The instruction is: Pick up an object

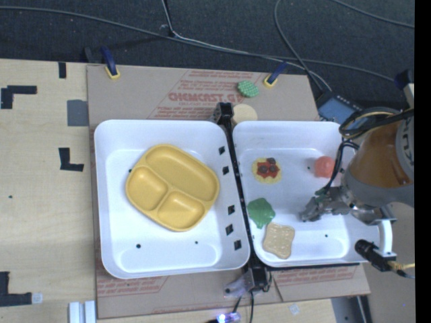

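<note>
Seen from above, two white bins sit side by side. The left bin (108, 180) holds a yellow tray (173, 186). My gripper (312, 212) hangs low in the right bin (296, 132), over bare floor; whether it is released or clenched, I cannot tell. A pink ball (324, 167) lies nearest, just beyond it toward the far wall. Cracker (279, 239), green piece (260, 211) and pizza (267, 169) lie further left.

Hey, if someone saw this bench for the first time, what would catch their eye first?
Probably the big yellow divided plate lying tilted in the left bin. Next, the grey arm's gripper low over the right bin, amid a green piece, a cracker and a small pizza.
</note>
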Robot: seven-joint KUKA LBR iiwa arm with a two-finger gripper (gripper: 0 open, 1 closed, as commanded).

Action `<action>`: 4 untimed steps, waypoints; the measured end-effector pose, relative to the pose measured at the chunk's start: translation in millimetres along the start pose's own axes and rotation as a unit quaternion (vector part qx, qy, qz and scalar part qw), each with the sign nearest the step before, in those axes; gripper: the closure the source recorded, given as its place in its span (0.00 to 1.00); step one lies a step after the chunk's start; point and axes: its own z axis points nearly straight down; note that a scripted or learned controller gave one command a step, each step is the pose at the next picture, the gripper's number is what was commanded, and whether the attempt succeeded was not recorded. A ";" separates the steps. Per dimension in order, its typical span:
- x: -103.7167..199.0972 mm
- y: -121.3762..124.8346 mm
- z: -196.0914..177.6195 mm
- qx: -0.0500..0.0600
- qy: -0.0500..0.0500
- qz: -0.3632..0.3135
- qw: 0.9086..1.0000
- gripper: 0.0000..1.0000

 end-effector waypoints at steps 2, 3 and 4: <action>5.8 0.1 -106.5 0.001 0.002 -0.001 1.000 1.00; 5.9 1.3 -150.4 0.000 0.001 -0.001 1.000 1.00; 61.8 16.7 -137.8 0.003 0.002 -0.001 1.000 1.00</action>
